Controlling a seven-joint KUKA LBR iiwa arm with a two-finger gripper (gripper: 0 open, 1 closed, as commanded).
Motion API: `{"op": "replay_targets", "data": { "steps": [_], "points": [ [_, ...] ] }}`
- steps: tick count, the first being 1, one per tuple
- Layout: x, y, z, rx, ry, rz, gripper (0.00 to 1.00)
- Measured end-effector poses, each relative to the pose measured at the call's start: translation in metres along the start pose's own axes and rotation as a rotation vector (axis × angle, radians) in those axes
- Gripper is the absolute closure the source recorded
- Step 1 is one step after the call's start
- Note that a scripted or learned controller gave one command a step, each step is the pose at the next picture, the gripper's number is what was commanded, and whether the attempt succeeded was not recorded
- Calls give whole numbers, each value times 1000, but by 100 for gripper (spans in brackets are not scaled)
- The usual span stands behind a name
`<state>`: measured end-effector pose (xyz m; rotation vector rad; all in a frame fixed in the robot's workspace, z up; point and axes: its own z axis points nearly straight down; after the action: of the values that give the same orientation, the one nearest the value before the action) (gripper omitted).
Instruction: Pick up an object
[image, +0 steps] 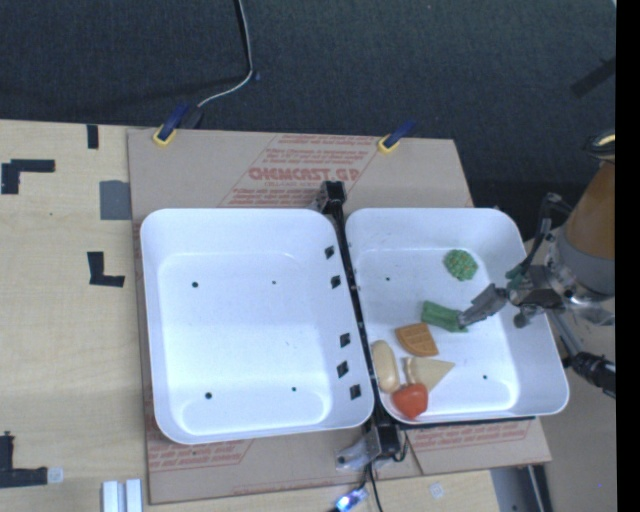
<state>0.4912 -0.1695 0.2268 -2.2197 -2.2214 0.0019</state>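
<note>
Fingers (487, 301): one long dark finger slants down to the left, its tip touching or just short of the right end of the green block (440, 316). A second prong sits well off to the right near the wrist. They look spread apart, with nothing between them. No grasp.

Green block: lies flat on the right bin (500, 232) floor, long axis running away from the fingertip. Likely the target, since the tip points straight at it and it lies clear of the heap, with room on both sides.

Just below-left of the fingertip: orange wedge (418, 340), beside the block but apart from it. Further down-left, a tight cluster in the bin's near-left corner: pale roll (385, 365), cream wedge (428, 371), red tomato (410, 400). These touch one another, so they would be harder to straddle.

Above-left of the fingers: green broccoli (460, 264), alone, well apart from the rest.

Far left of the fingers: left bin (160, 235), across the dark divider clips.

Both bins rest on a cardboard sheet (300, 170) on the tabletop (60, 300). The arm comes in low from the right, which would explain the slanted approach.
</note>
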Motion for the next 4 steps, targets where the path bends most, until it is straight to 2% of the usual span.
{"op": "replay_targets", "data": {
  "steps": [1, 2, 3, 4],
  "points": [
    [35, 30, 149, 0, 0, -3, 0],
    [3, 41, 141, -3, 1, 0, 0],
    [3, 40, 131, -3, -1, 0, 100],
    [75, 41, 124, 1, 4, -7, 100]
  ]
}}
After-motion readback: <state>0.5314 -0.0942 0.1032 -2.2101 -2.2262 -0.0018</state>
